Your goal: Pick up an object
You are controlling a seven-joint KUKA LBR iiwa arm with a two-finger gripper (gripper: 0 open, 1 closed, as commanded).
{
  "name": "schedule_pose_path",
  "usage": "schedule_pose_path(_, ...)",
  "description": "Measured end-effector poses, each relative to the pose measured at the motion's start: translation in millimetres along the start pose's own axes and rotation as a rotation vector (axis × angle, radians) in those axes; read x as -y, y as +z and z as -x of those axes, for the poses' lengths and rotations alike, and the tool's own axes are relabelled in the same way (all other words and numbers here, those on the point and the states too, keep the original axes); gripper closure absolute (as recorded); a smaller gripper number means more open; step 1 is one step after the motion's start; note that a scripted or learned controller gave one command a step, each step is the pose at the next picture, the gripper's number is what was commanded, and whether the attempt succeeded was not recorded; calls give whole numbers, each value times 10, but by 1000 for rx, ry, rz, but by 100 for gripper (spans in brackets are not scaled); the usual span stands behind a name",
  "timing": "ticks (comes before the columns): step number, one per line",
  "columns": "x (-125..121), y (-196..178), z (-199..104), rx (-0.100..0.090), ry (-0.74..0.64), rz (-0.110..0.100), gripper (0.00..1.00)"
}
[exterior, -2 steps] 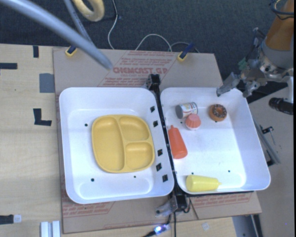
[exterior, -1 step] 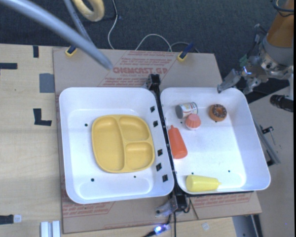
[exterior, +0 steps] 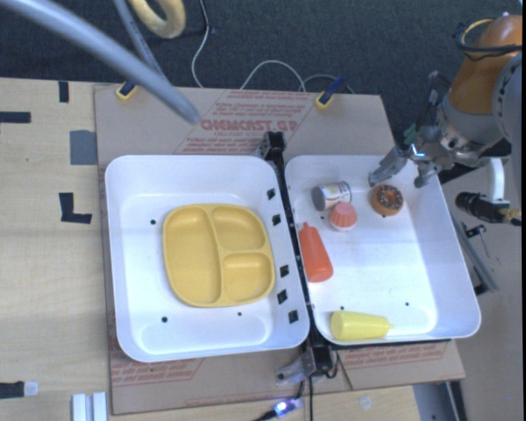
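Yellow lemon (exterior: 359, 325) lies nearest; open, empty gripper (exterior: 404, 169) hovers above a round brown-orange object (exterior: 387, 200).

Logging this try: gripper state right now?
Gripper: open, holding nothing, above the right bin's far edge, near the small brown round object.

A: What colours sit in the left bin (exterior: 131, 235)?

B: The bin is plain white, and the divided plate (exterior: 217, 254) in it is a flat mustard yellow, no pattern.

A: And the right bin (exterior: 438, 279)?

B: White too. At its near edge lies a pale lemon-yellow piece (exterior: 359, 325). By the left wall is a plain orange carrot shape (exterior: 315, 253). Farther back, a silver-grey can (exterior: 331, 195) with a pale label, a pink-and-white cup shape (exterior: 343, 216), and a round brown-orange thing (exterior: 387, 200) with a dark centre.

A: The board (exterior: 245, 121) beneath?

B: Tan cardboard with red lettering.
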State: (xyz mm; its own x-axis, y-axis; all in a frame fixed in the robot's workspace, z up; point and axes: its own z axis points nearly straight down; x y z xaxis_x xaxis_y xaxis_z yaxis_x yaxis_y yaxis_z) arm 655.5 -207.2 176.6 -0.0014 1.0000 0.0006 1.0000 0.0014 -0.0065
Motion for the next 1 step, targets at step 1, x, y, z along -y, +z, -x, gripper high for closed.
schedule_pose_path(1,82,611,19,1,0,0,0)
